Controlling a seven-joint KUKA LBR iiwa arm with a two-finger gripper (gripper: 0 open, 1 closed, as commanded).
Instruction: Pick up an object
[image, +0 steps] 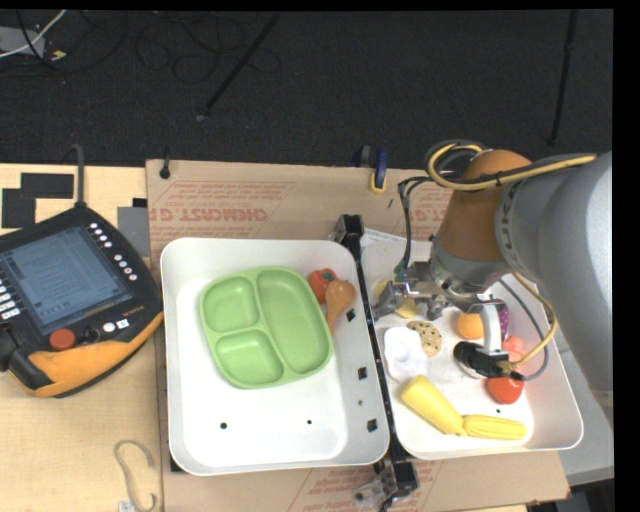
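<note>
The left bin (190, 400) holds a green divided plate (265, 327). In the right bin (560, 420), the claw (425, 295) hangs low over crowded toys beside a cookie (430, 338); its opening cannot be judged. Crowding risks a glancing, empty closure.

A brown cardboard-covered bench (250, 205) is bearing two shallow white plastic bins (190, 400) side by side at centre, a grey-and-orange handheld control pendant (70, 300) lying at nine o'clock.

Right bin (566, 425) crowded with toys near the arm (500, 225), left bin's (190, 400) front floor open, green tray (265, 326) mid-bin
</note>
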